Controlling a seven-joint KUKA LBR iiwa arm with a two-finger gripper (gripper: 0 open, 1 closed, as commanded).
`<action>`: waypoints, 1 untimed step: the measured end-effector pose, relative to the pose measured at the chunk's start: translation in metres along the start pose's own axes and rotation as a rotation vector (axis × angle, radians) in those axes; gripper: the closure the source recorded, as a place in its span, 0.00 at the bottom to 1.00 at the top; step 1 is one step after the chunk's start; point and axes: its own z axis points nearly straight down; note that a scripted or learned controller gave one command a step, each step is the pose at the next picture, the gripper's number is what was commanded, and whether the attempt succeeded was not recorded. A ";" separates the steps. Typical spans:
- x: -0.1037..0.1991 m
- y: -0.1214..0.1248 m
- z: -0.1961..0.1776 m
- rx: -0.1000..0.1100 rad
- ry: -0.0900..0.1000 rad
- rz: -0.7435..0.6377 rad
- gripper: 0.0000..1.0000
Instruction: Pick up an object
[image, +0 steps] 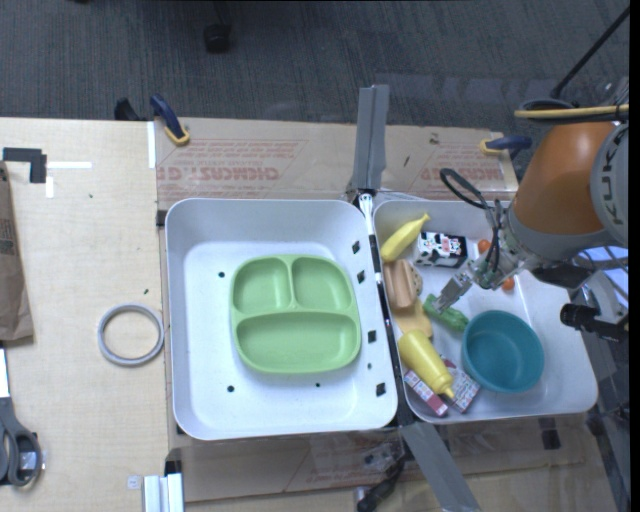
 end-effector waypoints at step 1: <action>-0.030 0.052 0.029 0.002 -0.007 -0.002 0.00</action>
